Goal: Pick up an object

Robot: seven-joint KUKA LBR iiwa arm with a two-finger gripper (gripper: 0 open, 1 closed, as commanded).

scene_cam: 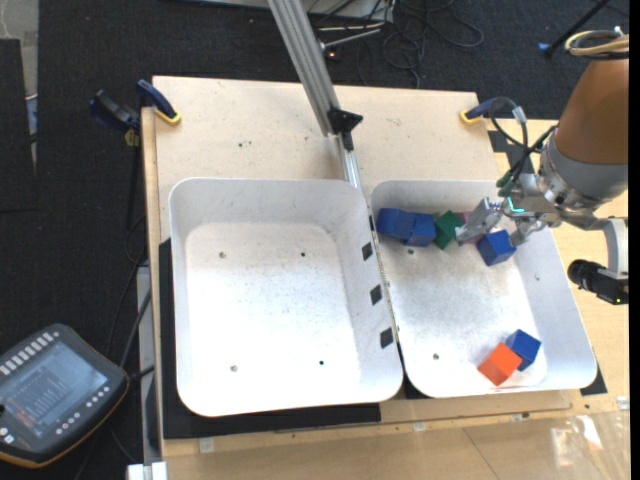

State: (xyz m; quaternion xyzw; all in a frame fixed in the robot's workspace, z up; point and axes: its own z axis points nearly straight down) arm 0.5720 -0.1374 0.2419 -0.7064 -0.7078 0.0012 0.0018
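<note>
The desk (pixel 300 118) is carrying two white bins side by side. The left bin (pixel 200 208) is sitting bare-floored, with open room across it. The right bin (pixel 560 298) is holding all the blocks. The arm (pixel 595 128) is reaching in from the right over this bin's far right corner, its end effector (pixel 497 230) hanging low near the far wall. A blue cube (pixel 496 249) is sitting right at the fingertips, tilted, and appears to be pinched between the pressed-in fingers, though whether it is lifted off the floor cannot be told. Just left of the end effector, a green block (pixel 447 228) is lying beside a blue pair (pixel 407 226), the row hugging the bin's far wall near the divider. Well apart, in the near right corner, an orange cube (pixel 499 365) is touching a second blue cube (pixel 523 347), close to the rim. The middle of the right bin's floor is lying open between the two groups.
</note>
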